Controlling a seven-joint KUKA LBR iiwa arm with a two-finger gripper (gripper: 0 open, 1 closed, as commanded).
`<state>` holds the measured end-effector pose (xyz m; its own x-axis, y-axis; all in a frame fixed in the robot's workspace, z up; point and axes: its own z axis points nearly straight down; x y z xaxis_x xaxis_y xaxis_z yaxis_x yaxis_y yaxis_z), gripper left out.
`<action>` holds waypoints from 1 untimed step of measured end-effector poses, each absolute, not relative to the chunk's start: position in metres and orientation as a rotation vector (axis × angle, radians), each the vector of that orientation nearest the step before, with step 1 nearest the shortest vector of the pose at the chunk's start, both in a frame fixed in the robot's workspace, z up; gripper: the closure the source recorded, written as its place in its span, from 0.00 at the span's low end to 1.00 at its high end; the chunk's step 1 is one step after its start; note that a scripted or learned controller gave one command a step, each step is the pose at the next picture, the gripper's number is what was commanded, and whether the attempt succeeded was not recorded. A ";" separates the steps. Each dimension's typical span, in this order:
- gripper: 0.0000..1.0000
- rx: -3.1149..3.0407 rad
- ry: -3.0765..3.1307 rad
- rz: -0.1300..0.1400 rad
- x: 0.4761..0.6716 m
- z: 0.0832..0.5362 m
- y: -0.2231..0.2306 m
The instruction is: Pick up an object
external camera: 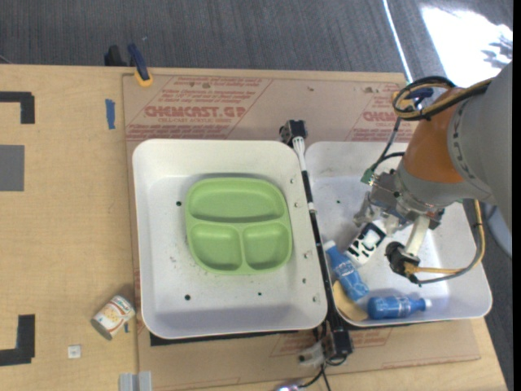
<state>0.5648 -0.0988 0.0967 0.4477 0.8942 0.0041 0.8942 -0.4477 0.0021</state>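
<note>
My gripper (pixel 368 228) hangs low over the middle of the right bin (pixel 464 300), under the grey arm with its orange band. A small white and black item (pixel 367 242) lies right at the gripper's tip; whether it is held I cannot tell. Just below and left of it lies a blue packet (pixel 347 272). A blue bottle (pixel 396 305) lies on its side along the bin's front wall. A tan, flat piece (pixel 345 305) peeks out between the packet and the bottle.
The left bin (pixel 155 218) holds a green divided plate (pixel 239 223). A small box (pixel 112 315) lies on the bench beside that bin's front left corner. A black clamp (pixel 293 130) sits at the back where the bins meet.
</note>
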 end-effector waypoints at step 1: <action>1.00 -2.748 -1.522 0.001 0.515 0.185 -0.090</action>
<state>0.5150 -0.0897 0.1847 0.5305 0.8477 -0.0002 0.8477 -0.5305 -0.0004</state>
